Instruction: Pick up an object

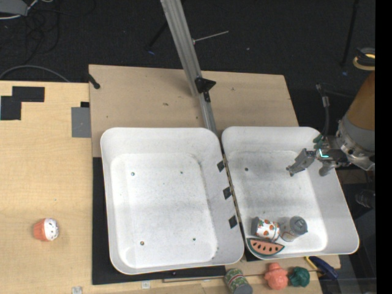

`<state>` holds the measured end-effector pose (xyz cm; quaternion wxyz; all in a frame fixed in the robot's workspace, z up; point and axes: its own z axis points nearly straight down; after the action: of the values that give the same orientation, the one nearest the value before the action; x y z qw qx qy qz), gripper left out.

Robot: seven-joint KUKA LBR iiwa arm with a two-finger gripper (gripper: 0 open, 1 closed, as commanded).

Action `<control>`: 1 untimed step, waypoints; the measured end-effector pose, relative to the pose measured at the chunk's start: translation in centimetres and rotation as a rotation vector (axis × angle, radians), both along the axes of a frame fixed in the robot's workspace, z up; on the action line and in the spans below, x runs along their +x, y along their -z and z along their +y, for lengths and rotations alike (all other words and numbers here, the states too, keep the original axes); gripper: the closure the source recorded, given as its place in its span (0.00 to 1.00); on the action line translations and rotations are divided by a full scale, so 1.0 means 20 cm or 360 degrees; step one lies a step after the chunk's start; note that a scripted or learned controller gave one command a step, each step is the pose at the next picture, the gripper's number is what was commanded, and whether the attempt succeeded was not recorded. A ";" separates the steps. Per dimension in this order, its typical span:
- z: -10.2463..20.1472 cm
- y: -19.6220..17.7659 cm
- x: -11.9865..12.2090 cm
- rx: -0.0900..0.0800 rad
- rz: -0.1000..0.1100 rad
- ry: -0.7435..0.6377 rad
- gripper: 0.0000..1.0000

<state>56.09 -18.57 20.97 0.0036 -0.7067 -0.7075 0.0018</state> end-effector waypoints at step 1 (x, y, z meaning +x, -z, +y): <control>0.00 -0.01 0.00 -0.0002 -0.0007 0.0001 0.00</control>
<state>56.19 -18.60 21.20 0.0016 -0.7069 -0.7073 0.0006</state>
